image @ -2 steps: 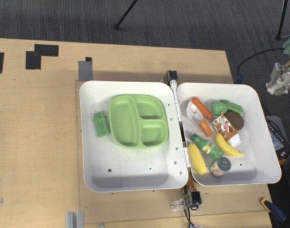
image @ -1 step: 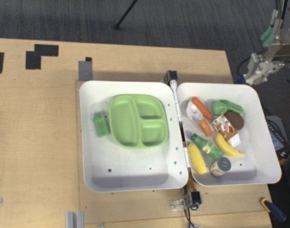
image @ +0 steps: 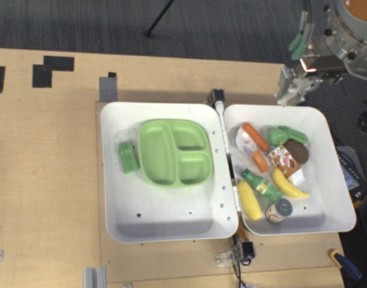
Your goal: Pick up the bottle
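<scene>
Grey metal, the claw (image: 293,92) hangs above the far rim of the right bin (image: 327,161); whether it is released or clenched I cannot tell. The green bottle (image: 260,183) lies slantwise low in that bin, between the corn (image: 250,200) and the banana (image: 288,185). A good grab probably straddles its narrow body, squarely across the long axis, clear of both neighbours.

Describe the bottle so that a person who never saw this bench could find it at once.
Look in the right bin, the crowded one. Near its front, the bottle lies on its side between the corn cob and the banana. It is the green, see-through thing with a narrow neck; both neighbours are yellow.
</scene>
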### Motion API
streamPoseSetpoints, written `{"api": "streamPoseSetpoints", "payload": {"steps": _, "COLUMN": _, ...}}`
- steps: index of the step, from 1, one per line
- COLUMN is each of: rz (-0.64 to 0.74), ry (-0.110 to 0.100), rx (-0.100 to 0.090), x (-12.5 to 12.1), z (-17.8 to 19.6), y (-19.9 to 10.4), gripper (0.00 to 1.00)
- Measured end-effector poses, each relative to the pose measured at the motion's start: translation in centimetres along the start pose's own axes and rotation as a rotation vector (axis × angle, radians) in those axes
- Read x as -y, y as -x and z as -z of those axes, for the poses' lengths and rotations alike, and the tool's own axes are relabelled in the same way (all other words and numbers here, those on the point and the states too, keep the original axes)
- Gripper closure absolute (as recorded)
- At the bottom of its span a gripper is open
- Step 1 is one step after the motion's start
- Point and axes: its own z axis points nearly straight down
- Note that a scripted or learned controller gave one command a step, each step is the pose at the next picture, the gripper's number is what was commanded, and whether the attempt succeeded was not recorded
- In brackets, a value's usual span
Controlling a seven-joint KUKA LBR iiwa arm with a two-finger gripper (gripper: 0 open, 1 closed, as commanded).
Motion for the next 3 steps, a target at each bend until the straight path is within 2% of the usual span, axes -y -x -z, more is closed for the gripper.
{"api": "streamPoseSetpoints", "payload": {"steps": 1, "rz": 0.474, "ry": 0.001, "rx": 0.000, "x": -0.5, "z": 0.0, "y": -2.8, "gripper": 1.00}}
{"api": "streamPoseSetpoints", "payload": {"steps": 2, "rz": 0.267, "ry": -0.002, "rx": -0.001, "x": -1.3, "z": -7.9, "y": -8.0, "gripper": 1.00}}
{"api": "streamPoseSetpoints", "payload": {"steps": 3, "rz": 0.389, "ry": -0.005, "rx": -0.001, "x": -2.1, "z": -21.7, "y": -12.8, "gripper": 1.00}}
